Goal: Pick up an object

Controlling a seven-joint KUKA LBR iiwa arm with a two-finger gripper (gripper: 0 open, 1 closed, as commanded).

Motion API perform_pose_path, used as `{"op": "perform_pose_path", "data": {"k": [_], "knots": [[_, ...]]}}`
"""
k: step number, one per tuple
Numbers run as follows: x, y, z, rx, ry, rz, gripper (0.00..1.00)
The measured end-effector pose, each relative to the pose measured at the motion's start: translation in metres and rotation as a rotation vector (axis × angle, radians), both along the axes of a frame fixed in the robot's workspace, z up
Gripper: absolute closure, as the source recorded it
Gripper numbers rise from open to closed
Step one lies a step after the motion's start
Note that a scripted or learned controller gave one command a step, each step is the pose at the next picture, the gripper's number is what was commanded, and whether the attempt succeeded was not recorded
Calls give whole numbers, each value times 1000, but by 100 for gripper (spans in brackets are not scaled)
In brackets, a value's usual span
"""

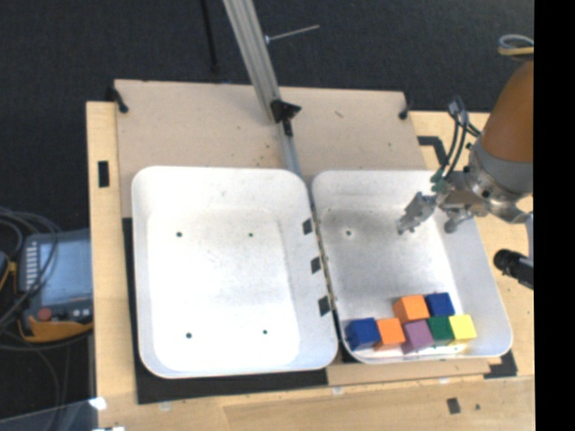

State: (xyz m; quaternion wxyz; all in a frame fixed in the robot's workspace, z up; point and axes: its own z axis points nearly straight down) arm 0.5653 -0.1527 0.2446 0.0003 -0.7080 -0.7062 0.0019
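Note:
Several small cubes lie clustered at the near edge of the right bin [377, 241]: a blue cube [361, 331], an orange cube [390, 331], a purple cube [418, 334], a green cube [440, 329], a yellow cube [463, 327], and behind them another orange cube [412, 307] and another blue cube [438, 303]. My gripper [433, 217] hangs over the far right part of that bin, well above and behind the cubes. Its fingers [414, 214] are spread apart with nothing between them.
The left bin [225, 268] sits beside the right one, with black clips along the shared edge. A slanted metal rail [256, 52] rises from the bench behind the bins. A pendant with cables lies off the bench at the left.

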Motion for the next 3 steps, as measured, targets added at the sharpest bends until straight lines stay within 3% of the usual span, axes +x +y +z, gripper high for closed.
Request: {"op": "perform_pose_path", "data": {"k": [2,3], "knots": [[-12,-15,-97,0,0,0,0],[-10,-15,-84,2,-8,-6,100]]}}
